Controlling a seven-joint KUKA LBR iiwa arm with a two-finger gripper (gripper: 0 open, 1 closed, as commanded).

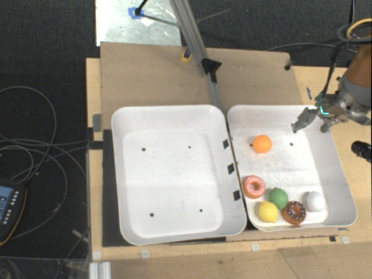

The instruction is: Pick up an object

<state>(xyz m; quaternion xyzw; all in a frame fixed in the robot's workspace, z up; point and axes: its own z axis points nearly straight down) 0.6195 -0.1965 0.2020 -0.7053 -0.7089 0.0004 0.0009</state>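
The right bin [331,156] holds an orange ball [262,144] near its middle. Along its front lie a pink frosted donut [253,186], a green ball [278,197], a yellow lemon [268,212], a chocolate donut [294,213] and a white ball [315,201]. My gripper [314,122] hovers over the bin's far right corner with its two fingers spread apart and nothing between them. It stands to the right of the orange ball and well behind the front cluster.
The left bin [125,156] sits beside the right one, with black clips along the shared wall. A grey pole [192,31] slants over the back of the bench. Cables trail on the floor at left.
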